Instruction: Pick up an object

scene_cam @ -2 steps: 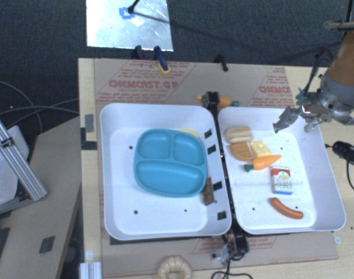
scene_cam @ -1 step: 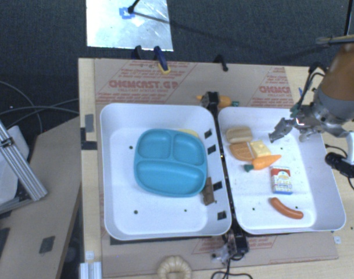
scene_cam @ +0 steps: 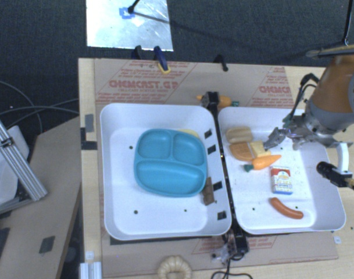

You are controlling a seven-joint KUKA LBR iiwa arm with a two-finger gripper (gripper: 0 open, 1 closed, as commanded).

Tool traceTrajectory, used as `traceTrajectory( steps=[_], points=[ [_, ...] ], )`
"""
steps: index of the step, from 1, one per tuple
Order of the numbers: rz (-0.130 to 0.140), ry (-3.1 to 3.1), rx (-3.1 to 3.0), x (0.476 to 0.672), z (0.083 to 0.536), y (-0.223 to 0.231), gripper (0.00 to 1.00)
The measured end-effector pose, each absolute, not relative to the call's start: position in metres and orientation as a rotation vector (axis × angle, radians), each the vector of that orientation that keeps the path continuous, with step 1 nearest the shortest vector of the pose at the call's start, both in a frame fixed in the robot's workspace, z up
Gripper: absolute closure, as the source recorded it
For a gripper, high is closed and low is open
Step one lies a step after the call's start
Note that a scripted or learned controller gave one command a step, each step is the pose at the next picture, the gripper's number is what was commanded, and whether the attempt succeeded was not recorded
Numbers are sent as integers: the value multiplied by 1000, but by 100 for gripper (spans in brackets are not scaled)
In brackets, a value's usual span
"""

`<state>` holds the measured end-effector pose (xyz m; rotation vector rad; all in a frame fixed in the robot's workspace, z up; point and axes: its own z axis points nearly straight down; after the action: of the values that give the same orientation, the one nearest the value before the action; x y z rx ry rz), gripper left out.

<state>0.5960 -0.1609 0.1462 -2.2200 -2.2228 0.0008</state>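
Note:
The right bin (scene_cam: 325, 211) holds several toy foods. A tan bread slice (scene_cam: 239, 135) lies at its back left, with an orange-brown piece (scene_cam: 242, 151) and a pale yellow piece (scene_cam: 257, 149) just in front. An orange carrot (scene_cam: 264, 163) lies beside them. Nearer the front are a small red and white box (scene_cam: 281, 180) and a red sausage (scene_cam: 286, 208). My gripper (scene_cam: 285, 140) hangs over the bin's back middle, just right of the carrot and above the box. Its fingers are spread open with nothing between them.
The left bin (scene_cam: 121, 214) carries a blue divided plate (scene_cam: 170, 161), a yellow piece (scene_cam: 191, 133) behind it and a brown object (scene_cam: 208, 192) against the right wall. A black part (scene_cam: 332, 174) reaches over the right bin's right rim. A beige ring (scene_cam: 175, 267) lies on the bench in front.

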Motion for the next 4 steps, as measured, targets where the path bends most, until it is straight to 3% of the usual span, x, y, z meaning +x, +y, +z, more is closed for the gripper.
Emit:
traceTrajectory(
  steps=[1, 2, 3, 4],
  points=[
    [2, -2226, -2215, 604, 89, -156, 0],
    [-1, -2225, -2219, 605, 85, -156, 0],
    [-4, -2228, -2219, 606, 96, -156, 100],
    [-6, -2230, -2220, 617, 146, -153, 100]
  ],
)
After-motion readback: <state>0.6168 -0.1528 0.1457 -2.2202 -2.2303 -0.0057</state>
